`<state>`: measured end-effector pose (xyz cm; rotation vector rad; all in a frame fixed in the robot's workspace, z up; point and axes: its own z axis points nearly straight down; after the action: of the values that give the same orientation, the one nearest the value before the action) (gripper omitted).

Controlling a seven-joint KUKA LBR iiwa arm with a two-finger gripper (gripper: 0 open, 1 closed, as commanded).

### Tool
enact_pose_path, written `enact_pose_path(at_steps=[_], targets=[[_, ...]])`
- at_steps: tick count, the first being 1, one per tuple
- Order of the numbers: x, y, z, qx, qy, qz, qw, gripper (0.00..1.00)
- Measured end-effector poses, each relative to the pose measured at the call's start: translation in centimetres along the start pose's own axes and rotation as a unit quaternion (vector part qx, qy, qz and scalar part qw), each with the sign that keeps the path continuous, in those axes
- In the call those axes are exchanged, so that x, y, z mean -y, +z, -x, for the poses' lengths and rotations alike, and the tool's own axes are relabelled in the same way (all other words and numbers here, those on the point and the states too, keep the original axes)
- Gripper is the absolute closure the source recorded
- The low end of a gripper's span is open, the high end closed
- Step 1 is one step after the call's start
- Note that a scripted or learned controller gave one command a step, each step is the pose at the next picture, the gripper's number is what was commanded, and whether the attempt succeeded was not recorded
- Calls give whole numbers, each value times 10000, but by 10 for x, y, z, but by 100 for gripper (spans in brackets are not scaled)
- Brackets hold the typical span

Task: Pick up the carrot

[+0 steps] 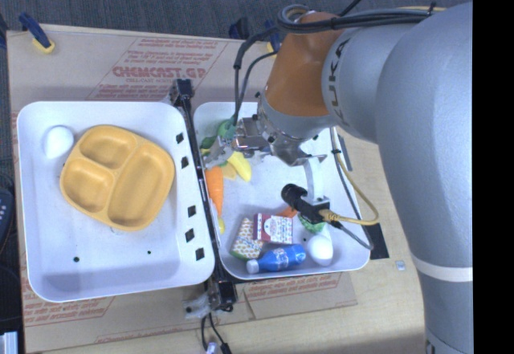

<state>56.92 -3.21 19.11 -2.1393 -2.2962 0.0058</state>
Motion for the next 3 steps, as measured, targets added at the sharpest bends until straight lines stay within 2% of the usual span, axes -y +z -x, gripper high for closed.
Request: enact_pose_path(at_steps=[1,2,3], targets=[[29,0,-22,-5,784,-12,9969,0],[29,0,-22,-5,787,-9,9969,0],[29,-10,-22,-8,767,-24,9971,100]])
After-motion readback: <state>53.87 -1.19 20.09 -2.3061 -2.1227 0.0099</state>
